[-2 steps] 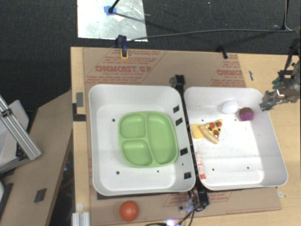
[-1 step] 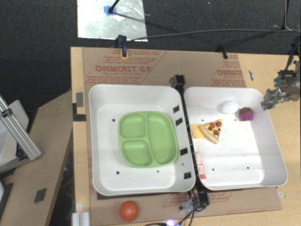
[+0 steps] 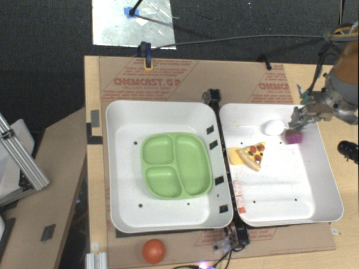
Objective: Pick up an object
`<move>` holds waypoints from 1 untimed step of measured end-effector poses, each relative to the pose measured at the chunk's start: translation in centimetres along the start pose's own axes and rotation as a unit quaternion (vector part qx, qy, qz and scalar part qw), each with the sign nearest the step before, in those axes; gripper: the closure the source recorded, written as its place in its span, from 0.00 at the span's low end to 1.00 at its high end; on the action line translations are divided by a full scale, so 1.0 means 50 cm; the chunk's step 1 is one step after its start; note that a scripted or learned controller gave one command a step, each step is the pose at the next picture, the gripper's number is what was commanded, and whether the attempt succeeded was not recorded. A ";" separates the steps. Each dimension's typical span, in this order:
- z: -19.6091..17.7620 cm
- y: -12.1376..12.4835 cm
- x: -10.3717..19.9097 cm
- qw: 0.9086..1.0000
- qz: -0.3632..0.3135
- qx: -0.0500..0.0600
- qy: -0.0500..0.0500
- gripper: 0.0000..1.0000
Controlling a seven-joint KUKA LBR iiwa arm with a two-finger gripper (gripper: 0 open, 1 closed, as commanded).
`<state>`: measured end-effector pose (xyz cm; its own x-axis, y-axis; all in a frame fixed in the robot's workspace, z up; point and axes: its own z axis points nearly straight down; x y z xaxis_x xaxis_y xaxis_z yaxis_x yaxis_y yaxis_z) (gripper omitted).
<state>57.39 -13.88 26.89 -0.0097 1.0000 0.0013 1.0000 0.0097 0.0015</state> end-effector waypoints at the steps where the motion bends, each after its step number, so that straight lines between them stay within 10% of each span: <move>1: 0.016 0.020 0.124 1.000 0.000 0.000 0.000 1.00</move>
